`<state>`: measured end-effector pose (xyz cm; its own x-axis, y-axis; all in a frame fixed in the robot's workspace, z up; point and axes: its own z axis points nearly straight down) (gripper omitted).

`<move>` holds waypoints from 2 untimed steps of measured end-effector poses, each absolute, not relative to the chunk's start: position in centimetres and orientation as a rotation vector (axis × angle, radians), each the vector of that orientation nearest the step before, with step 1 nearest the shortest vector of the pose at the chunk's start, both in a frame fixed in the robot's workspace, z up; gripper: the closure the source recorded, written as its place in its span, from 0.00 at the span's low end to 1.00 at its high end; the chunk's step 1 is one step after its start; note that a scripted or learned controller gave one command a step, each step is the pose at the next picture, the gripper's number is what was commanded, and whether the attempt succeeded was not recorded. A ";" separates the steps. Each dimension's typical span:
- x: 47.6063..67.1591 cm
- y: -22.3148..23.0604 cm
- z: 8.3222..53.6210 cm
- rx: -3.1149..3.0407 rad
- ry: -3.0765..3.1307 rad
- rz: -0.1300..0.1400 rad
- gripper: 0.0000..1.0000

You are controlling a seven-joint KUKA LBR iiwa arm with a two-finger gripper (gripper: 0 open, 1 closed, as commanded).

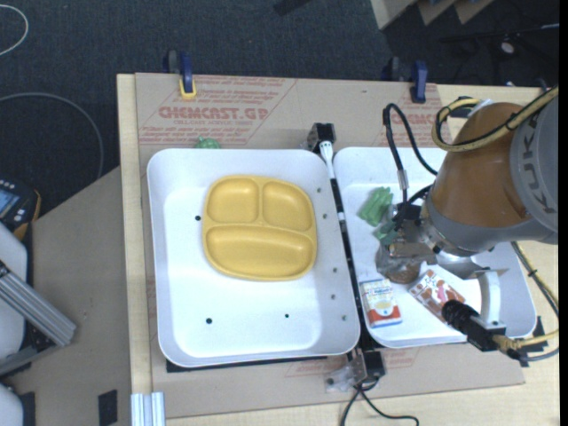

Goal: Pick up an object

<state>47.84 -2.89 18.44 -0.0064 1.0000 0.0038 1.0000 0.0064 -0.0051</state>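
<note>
1. Two white bins sit side by side on a light brown surface (133, 238).
2. The left bin (177, 309) is in the middle of the frame. A yellow plate (260, 227) with three parts lies flat in its upper half.
3. The right bin (355, 162) is at the right of the frame. The big grey and orange arm (484, 185) reaches in from the right and hangs over it.
4. The gripper (404, 260) points down over the middle of the right bin. It is hard to see from above, so I cannot tell if it is wide, narrow, or holding something.
5. A green thing (376, 204) lies in the upper left part of the right bin, just beside the gripper.
6. A small red and white box (382, 302) lies in the lower left part of that bin.
7. A red and white packet (430, 289) lies to the right of the box, near the gripper's lower side.
</note>
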 end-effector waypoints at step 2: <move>48.8 11.8 39.8 -2.220 -2.234 -0.028 1.00</move>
